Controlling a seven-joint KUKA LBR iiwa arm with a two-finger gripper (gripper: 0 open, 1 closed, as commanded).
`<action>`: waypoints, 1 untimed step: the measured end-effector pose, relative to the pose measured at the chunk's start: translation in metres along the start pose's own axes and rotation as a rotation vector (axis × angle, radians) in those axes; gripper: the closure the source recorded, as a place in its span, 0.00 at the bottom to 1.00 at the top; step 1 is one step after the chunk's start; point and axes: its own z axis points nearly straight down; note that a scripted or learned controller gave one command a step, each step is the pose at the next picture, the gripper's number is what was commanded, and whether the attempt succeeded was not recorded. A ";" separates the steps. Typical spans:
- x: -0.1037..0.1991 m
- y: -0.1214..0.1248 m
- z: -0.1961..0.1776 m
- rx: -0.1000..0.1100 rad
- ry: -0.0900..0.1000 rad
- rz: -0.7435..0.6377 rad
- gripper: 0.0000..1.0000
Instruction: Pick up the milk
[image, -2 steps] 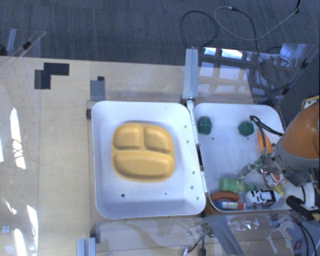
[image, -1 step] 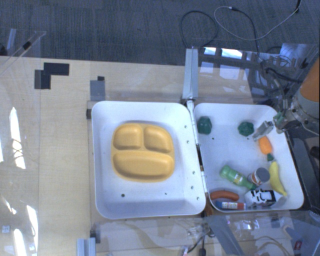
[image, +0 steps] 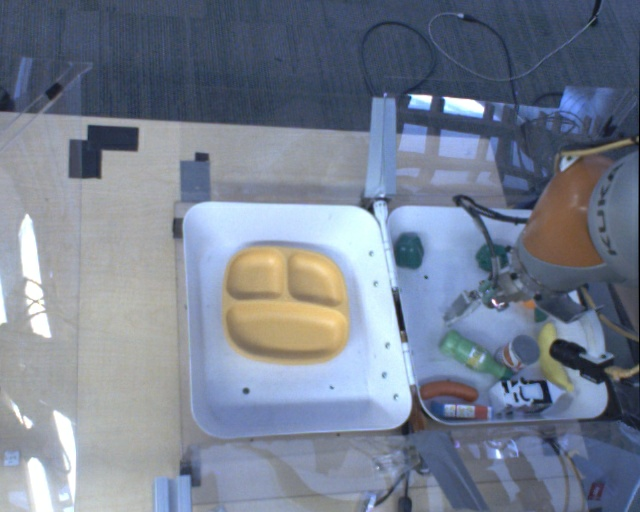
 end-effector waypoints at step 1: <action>-0.008 -0.017 -0.001 -0.002 -0.002 -0.287 0.00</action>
